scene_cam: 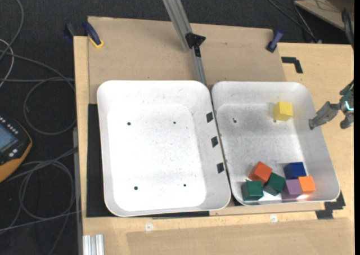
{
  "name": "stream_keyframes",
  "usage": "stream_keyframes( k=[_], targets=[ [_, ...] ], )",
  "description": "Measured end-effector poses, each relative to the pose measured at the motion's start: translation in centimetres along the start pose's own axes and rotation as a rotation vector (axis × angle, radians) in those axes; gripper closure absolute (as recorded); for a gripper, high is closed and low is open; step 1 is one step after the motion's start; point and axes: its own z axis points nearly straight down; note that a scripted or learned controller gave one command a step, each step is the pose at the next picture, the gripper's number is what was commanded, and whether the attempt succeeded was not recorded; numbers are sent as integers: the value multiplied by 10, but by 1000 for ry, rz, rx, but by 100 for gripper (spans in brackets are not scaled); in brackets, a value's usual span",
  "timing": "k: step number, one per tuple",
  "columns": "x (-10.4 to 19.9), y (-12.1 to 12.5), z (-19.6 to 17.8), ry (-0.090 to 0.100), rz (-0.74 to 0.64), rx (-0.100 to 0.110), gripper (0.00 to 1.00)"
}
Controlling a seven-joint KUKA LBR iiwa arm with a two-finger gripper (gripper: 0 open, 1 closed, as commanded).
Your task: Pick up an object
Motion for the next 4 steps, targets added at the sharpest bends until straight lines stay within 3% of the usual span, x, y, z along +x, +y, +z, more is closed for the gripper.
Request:
stream_keyframes(
  k=[1,2,4],
  targets=[
    [0,1,-2,-1,-1,-4,0],
    [4,2,61,1,0,3,0],
    [4,0,153,1,0,3,0]
  ],
)
